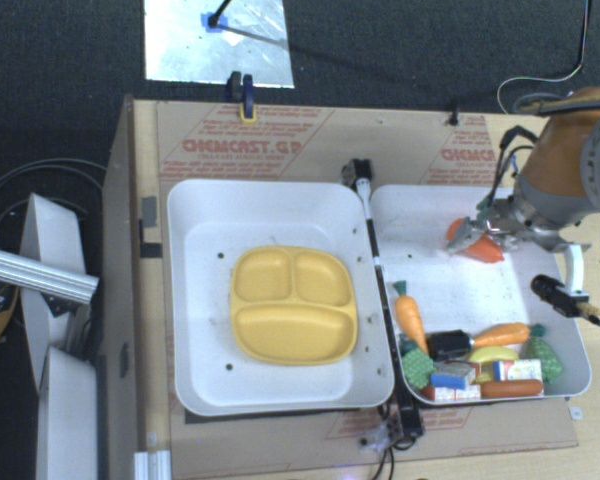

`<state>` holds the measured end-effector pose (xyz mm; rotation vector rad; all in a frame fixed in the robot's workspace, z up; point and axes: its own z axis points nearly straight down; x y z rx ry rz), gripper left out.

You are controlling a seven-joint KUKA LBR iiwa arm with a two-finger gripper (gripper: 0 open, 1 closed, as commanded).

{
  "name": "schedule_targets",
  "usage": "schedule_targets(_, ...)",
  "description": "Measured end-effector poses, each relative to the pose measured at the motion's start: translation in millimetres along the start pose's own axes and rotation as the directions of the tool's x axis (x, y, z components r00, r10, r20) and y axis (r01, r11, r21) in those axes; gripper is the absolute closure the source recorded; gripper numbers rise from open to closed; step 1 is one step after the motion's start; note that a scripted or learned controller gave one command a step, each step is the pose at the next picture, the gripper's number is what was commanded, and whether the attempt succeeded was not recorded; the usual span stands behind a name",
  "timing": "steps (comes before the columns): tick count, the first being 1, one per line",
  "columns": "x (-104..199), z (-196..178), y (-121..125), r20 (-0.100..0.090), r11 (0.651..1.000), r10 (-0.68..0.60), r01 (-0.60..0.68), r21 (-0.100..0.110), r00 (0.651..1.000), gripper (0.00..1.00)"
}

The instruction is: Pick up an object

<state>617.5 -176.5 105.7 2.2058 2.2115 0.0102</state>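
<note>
Camera view: an orange piece [483, 249] is clamped between the fingers of the gripper [477, 236] above the right bin [570, 313].

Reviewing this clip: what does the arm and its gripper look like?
The arm has a rounded orange band above a grey wrist section. Thin cables loop beside it at the wrist. The gripper is a small, metallic grey two-finger unit, too blurred for finer markings.
</note>
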Motion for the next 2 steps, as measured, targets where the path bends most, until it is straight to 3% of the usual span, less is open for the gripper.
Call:
schedule_targets(1,43,21,32,-0.008,1.0,-0.002,0.002,0.014,1.0,0.0)
schedule_targets(2,53,21,43,-0.008,1.0,-0.002,0.002,0.014,1.0,0.0)
